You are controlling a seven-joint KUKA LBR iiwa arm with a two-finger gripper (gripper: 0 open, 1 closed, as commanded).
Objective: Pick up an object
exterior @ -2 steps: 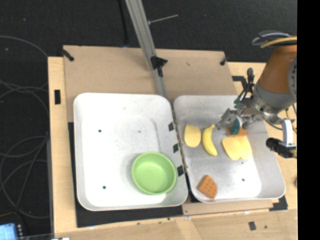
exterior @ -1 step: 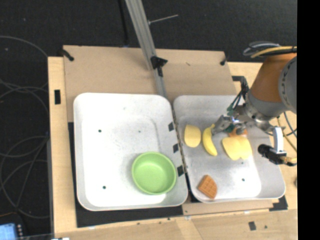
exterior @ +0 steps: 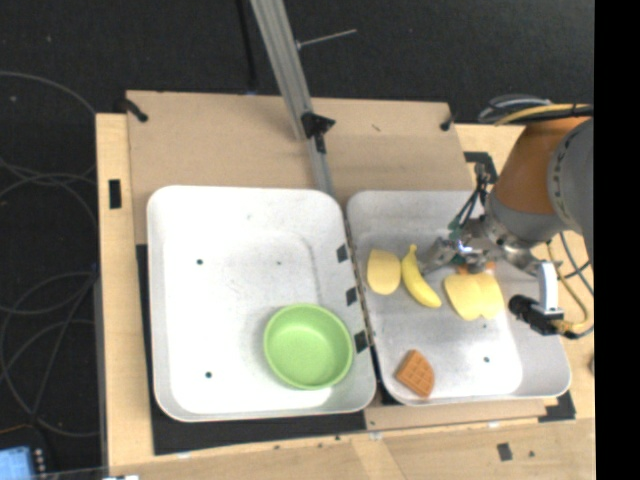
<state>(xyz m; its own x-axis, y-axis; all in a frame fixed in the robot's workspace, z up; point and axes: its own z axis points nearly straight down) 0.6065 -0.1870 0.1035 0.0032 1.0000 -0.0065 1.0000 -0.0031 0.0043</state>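
Bench holds two white bins; right bin (exterior: 400, 213) has a banana (exterior: 420, 280), two yellow pieces and a waffle (exterior: 415, 373). Gripper (exterior: 458, 252) sits low beside the banana (jaw state: cannot tell). Banana looks light, smooth plastic, likely slippery; grab across its middle.

Arm (exterior: 545, 183) comes in from right edge, grey with orange band above wrist, angled down and leftward. Wrist low, cables trailing off it. Gripper (exterior: 452, 255) sits at end, pointing left, pretty blurry at tip.
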